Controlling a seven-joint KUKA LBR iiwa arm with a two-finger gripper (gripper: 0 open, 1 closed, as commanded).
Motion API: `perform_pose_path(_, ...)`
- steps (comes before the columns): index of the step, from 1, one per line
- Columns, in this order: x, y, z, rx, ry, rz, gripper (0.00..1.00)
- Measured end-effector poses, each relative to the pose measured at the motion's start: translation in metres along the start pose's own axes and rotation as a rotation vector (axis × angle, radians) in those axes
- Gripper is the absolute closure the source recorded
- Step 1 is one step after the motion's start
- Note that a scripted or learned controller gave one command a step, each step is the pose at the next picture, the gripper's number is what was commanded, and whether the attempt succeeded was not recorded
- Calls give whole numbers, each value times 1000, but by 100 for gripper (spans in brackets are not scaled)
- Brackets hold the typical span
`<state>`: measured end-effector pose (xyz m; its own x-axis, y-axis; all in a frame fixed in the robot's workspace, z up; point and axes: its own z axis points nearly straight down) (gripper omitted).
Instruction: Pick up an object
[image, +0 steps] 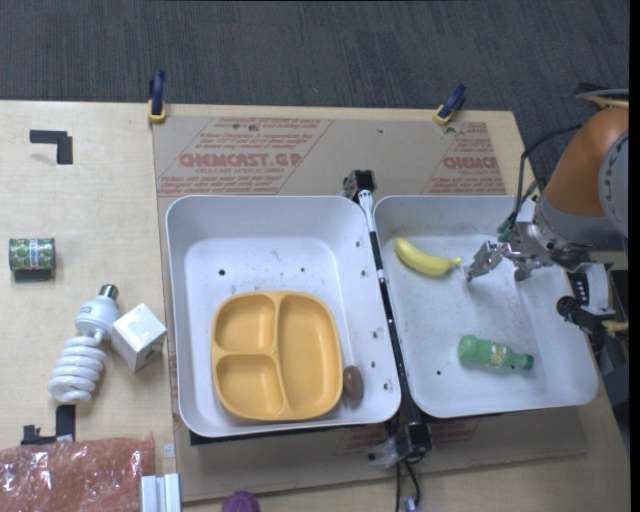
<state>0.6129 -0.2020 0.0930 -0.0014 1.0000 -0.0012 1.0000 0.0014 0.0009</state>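
Note:
A yellow banana (425, 258) lies in the right bin (560, 385) near its back left corner. A green bottle (493, 354) lies on its side toward that bin's front. My gripper (503, 261) hangs over the back of the right bin, just right of the banana's tip. Its fingers are open with nothing between them. In the left bin (200, 240) sits a yellow divided plate (277, 354), and a small brown object (353, 384) rests at the plate's right edge.
On the bench left of the bins lie a spiral light bulb (82, 345), a white cube (138, 336), a green can (32, 255) and a red mesh bag (75, 475). Blue clamps (156, 95) hold the board's back edge.

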Motion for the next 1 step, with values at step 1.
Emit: perform_pose_path(1,11,-87,1,1,1,3,0)
